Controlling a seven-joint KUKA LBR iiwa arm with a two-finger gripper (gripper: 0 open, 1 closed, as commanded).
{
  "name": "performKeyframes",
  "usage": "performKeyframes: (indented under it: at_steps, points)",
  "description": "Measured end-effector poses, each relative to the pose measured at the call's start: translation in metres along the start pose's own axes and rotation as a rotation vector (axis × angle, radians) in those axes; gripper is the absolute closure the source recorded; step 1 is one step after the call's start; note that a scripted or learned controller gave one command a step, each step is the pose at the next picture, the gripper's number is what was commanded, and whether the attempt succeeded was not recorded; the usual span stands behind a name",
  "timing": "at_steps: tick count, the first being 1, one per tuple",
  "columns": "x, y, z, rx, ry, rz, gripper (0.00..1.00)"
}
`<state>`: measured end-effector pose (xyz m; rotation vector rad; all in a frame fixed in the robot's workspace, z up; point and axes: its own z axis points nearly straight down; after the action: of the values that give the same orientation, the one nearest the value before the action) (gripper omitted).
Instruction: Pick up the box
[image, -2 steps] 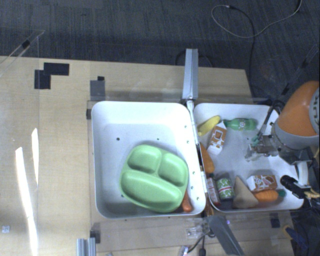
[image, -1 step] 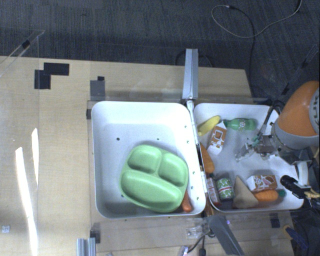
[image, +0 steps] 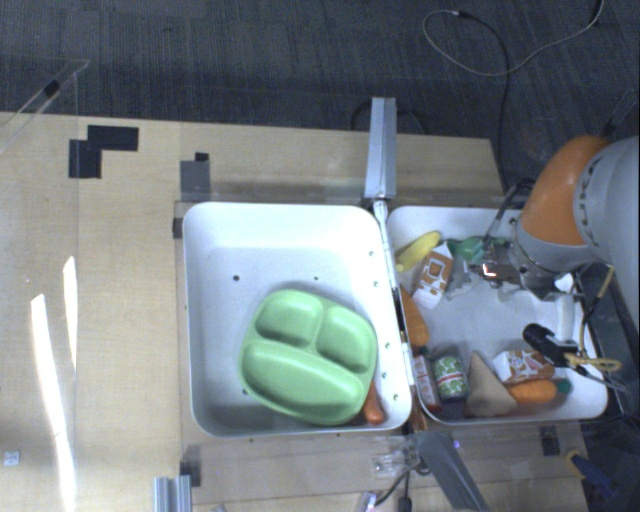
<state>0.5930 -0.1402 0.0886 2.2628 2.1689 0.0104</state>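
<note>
The box (image: 433, 277) is a small white and orange carton lying in the upper left part of the right bin (image: 590, 405). My gripper (image: 487, 270) is low in the same bin, just to the right of the box, with a narrow strip of bin floor between them. The grey arm with its orange band (image: 560, 205) comes in from the right above it. A green object (image: 466, 246) lies between the box and the gripper's upper side.
A yellow banana (image: 417, 248) lies above the box. Along the bin's left and front sit a carrot (image: 414, 325), a green can (image: 450, 375), a brown wedge (image: 487, 390), another carrot (image: 534, 392) and a small packet (image: 523, 364). The left bin (image: 200, 300) holds a green divided plate (image: 310, 352).
</note>
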Motion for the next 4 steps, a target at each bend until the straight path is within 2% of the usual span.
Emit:
performKeyframes:
  at_steps: [1, 2, 3, 4]
  points:
    - [-0.042, -0.045, -0.001, -0.002, -0.003, -0.119, 0.00]
    - [-0.041, 0.006, 0.001, 0.000, -0.001, 0.021, 0.00]
    - [-0.050, -0.053, -0.001, 0.000, -0.001, -0.078, 0.00]
    - [-0.019, -0.042, -0.001, -0.003, -0.002, -0.091, 0.00]
